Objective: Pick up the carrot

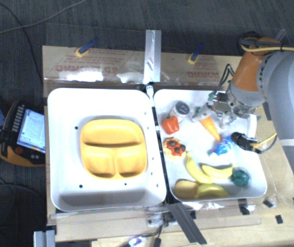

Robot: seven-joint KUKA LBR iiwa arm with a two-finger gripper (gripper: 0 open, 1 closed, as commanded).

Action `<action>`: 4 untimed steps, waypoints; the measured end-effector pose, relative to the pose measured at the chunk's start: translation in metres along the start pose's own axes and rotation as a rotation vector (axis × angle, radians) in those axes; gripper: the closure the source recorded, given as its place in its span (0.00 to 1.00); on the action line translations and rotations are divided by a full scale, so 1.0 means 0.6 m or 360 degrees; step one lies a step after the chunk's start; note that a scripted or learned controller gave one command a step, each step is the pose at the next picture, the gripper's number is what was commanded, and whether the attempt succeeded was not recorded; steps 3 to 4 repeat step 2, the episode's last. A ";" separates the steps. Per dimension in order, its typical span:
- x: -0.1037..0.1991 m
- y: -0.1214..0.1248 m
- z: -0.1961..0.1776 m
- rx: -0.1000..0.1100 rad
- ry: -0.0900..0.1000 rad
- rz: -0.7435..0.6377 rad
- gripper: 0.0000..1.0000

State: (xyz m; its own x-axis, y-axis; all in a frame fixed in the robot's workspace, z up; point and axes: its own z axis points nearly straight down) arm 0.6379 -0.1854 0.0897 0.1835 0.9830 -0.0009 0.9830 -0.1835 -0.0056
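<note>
Front of the right bin (260,189) is crowded: bananas (206,171), a green thing (240,177), a blue toy (222,148). Further back the carrot (209,127) lies slanted on the bin floor, and the claw (220,108) sits just behind its top end, maybe touching it. Can't tell if the claw's open or closed, honestly. I'd say line up across the carrot's middle, drop straight down, and steer clear of the blue toy and the orange pepper (170,124).

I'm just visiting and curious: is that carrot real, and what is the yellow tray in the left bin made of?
The carrot looks like a plastic toy: flat, even orange, smooth surface. The yellow tray seems moulded plastic, with rounded compartments and a soft sheen. Neither is certain from this view.
</note>
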 end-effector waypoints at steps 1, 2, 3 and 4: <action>0.001 0.000 -0.011 0.0006 -0.0001 -0.0003 1.00; 0.079 -0.019 -0.145 0.0003 -0.0001 0.0246 1.00; 0.079 -0.019 -0.145 0.0003 -0.0001 0.0246 1.00; 0.079 -0.019 -0.145 0.0003 -0.0001 0.0246 1.00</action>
